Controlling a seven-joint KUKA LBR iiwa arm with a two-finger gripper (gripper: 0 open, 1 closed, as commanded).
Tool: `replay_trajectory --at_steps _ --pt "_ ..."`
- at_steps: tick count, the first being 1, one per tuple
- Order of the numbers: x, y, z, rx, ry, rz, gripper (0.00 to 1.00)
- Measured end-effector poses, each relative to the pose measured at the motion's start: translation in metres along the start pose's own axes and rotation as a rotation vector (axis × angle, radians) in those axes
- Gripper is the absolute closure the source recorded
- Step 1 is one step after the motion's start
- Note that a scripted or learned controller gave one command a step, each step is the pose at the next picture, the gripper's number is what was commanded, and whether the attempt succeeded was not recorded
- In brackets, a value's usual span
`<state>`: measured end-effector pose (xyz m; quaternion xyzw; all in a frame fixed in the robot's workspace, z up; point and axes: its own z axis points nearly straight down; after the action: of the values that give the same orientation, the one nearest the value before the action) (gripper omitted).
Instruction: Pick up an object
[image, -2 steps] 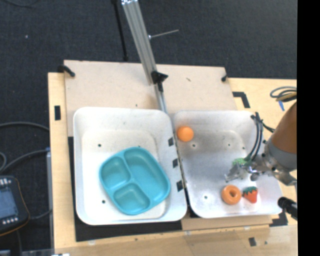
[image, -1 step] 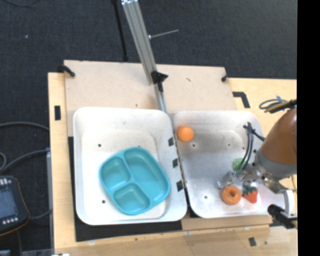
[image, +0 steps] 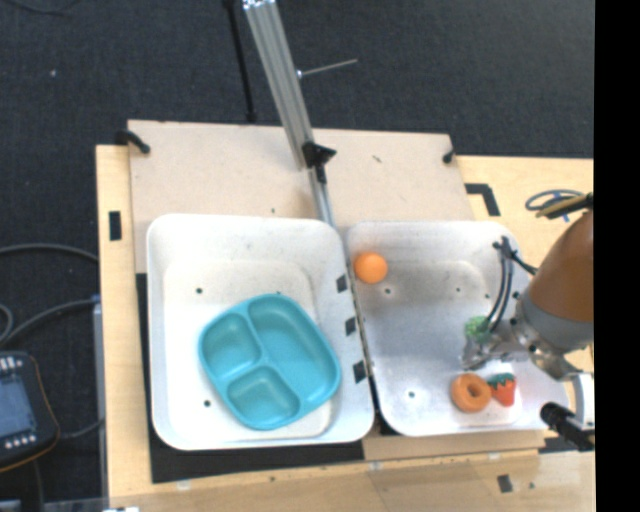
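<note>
donut (image: 470, 392) is lying at the lower right of the right bin (image: 420, 300), touching a small red thing (image: 505, 391) on its right. gripper (image: 487, 350) is hanging just above the donut, beside a green piece (image: 477, 326); whether it is released or clenched, i cannot tell. orange ball (image: 371, 268) is sitting at the bin's upper left, well apart. teal tray (image: 267, 360) is filling the left bin (image: 170, 300).
</note>
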<state>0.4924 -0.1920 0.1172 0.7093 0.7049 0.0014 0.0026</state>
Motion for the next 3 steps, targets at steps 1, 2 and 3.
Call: replay_trajectory --at_steps 1,2,3 --pt "0.007 -0.003 -0.057 -0.002 -0.001 -0.009 1.00" --pt "0.005 0.000 -0.099 -0.002 -0.002 -0.009 1.00" --pt "0.055 0.011 -0.111 0.001 0.002 -0.015 1.00"
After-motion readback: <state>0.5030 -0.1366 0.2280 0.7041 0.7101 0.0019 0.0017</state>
